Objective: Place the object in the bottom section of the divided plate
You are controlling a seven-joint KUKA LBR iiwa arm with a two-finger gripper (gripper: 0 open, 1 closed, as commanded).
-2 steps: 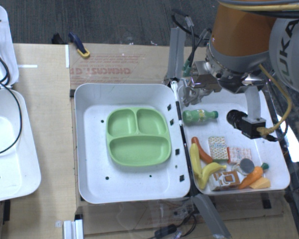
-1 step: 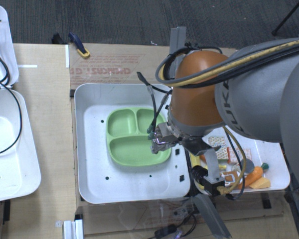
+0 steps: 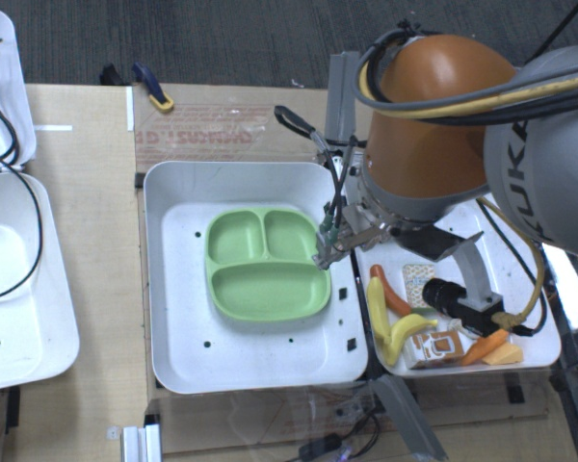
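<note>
Tool sits at the right rim of the green divided plate, over the plate bin's right wall. Can't tell whether it is open or closed, and nothing visible in it.

The task object isn't named. Candidates all lie in the right-hand bin, well apart from the plate:
- banana, along the bin's left side
- red-orange carrot, just beside the banana
- second carrot, touching a pale orange wedge
- small snack box, between the banana and the second carrot
- printed card, flat on the bin floor

Handling, as a judgement:
- These look like toy food: light, stiff, smooth plastic, so likely to slip.
- Banana: grip across the mid-curve, jaws square to its long axis. The tapered ends will likely squirt out.
- Carrots: take the thick end.
- Box: light card that could crush, so grip across the narrow sides.
- Items are crowded and touching, so there's a risk of dragging a neighbour along.

Target is the bottom section, the plate's large compartment nearest the camera. It's wide, so drop tolerance looks generous.

Writing:
- "KU" on the arm housing, the rest cut off.
- Reddish print on the cardboard on the desk, not legible.
- Box and card print is too small to read.
</note>
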